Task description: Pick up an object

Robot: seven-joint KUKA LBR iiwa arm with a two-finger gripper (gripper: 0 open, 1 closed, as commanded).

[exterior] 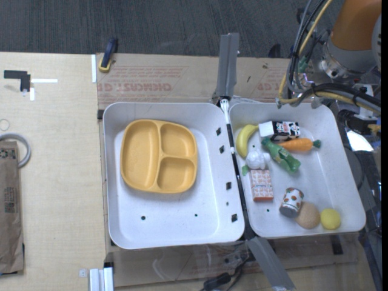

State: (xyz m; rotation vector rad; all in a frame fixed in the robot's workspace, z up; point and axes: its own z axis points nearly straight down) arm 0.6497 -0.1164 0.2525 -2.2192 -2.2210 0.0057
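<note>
Bins: two white bins are sitting side by side, the left bin point(115, 180) and the right bin point(339, 162), their inner rims touching.
Left bin contents: one yellow plate point(159, 156) with three compartments is lying in the upper half, toward 11 o'clock of the bin's middle.
Right bin contents: nine loose things are lying here, any of them open for picking.
Fruit and vegetables: one banana point(244, 139) is resting at 10 o'clock; one carrot point(297, 144) is lying near 12 o'clock; one lemon point(330, 219) is sitting at 5 o'clock, just beside one brown egg-shaped thing point(308, 215).
Other items: one green bottle point(281, 155) is lying tilted just below the carrot; one black-and-white carton point(279, 128) is lying above it; one small white lump point(257, 160) is touching the banana's lower end; one red-and-white box point(261, 185) is lying at 8 o'clock; one small spotted can point(291, 201) is leaning beside the egg-shaped thing.
Writing: reddish print is running along the cardboard point(163, 80) behind the bins, too blurred to read; the box's print is too small to read.
Arm: the arm point(357, 23) is hanging at 1 o'clock, above the right bin's far corner.
Gripper: I cannot tell how its jaws are standing.
</note>
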